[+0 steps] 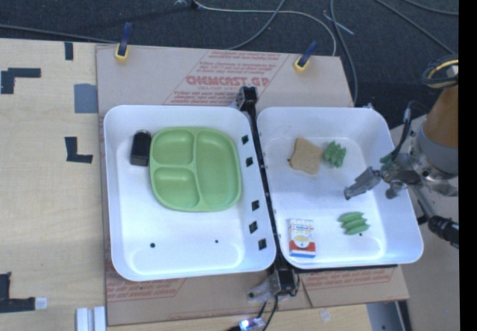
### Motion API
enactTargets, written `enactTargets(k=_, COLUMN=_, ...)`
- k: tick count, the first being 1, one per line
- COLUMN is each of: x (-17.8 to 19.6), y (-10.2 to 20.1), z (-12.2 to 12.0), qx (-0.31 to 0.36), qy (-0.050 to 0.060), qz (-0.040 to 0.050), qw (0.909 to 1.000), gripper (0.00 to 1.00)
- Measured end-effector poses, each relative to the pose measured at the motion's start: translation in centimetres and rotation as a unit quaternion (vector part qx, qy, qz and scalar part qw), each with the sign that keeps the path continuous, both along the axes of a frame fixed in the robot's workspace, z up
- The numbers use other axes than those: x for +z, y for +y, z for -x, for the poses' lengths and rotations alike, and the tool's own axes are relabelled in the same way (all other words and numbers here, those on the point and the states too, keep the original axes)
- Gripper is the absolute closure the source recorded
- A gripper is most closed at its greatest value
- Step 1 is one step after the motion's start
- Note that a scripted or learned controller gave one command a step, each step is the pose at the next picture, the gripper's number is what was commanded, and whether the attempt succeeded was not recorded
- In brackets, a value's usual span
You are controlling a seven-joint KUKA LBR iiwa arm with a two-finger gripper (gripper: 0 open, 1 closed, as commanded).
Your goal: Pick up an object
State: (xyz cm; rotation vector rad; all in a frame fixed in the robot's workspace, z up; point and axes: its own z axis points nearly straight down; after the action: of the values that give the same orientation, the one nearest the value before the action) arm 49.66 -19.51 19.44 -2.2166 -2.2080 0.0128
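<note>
A grey KUKA arm reaches in from the right, its gripper [370, 182] poised over the right bin [373, 124] with its fingers spread apart and nothing between them. Nearest to it lies a green pod-shaped toy [353, 222], close to the bin's right wall and just below the fingers. It looks light and rigid, probably smooth plastic that could slip; a pinch across its narrow middle seems the safest hold. The same bin holds a tan bread-like slice [305, 156] touching nothing, a second green piece [335, 153] just beside it, and a small red, white and blue carton [301, 238] lying flat near the front wall. The left bin [119, 195] carries a green divided plate [196, 169] with bare compartments, and a small black object [140, 148] just beside the plate's left edge
</note>
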Motion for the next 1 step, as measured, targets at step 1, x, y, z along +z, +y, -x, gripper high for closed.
enactTargets(k=1, x=0.7, y=0.05, z=-0.34, qx=0.002, qy=-0.007, qz=0.0015, qw=1.0, gripper=0.0)
